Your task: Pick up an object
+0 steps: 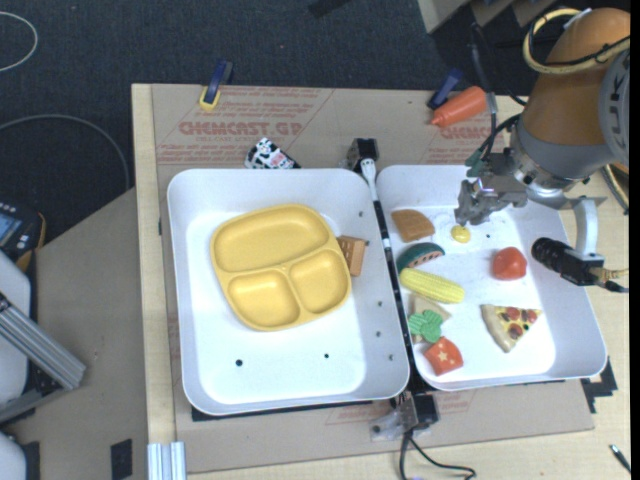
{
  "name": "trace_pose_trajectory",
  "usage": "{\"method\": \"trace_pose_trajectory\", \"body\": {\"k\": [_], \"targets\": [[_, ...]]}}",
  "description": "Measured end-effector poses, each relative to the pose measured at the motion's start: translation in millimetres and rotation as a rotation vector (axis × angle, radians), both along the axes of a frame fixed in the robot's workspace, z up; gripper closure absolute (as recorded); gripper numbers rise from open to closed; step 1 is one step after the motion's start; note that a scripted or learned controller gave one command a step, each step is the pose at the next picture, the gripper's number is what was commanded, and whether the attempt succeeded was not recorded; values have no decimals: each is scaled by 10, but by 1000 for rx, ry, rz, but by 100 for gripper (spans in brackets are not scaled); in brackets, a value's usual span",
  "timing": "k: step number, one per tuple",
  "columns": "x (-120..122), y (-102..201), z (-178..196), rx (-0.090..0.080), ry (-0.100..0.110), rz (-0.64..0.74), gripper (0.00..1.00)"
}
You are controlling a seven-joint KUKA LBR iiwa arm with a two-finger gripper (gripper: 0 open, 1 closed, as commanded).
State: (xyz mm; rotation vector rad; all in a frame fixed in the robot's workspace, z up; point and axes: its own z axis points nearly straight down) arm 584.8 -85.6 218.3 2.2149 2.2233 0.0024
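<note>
My gripper [470, 215] hangs low over the back of the right bin [570, 353], pointing down. A small yellow round piece [460, 234] lies just below its tip. Close by are a brown bread slice [411, 224], a watermelon slice [421, 255], a corn cob [432, 287], a red tomato [509, 263], a pizza slice [511, 324], a green broccoli piece [425, 324] and a red strawberry [444, 354]. Nothing shows between the gripper's tips.
The left bin [200, 348] bears a yellow divided plate [280, 264] with a small brown block [351, 255] at its right edge. An orange clamp [459, 107], a blue-yellow clamp [213, 85] and a black-white toy [269, 154] lie behind the bins.
</note>
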Motion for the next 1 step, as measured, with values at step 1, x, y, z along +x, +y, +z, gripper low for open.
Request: {"method": "trace_pose_trajectory", "body": {"k": [1], "targets": [[86, 435, -27, 1, 0, 1, 100]]}}
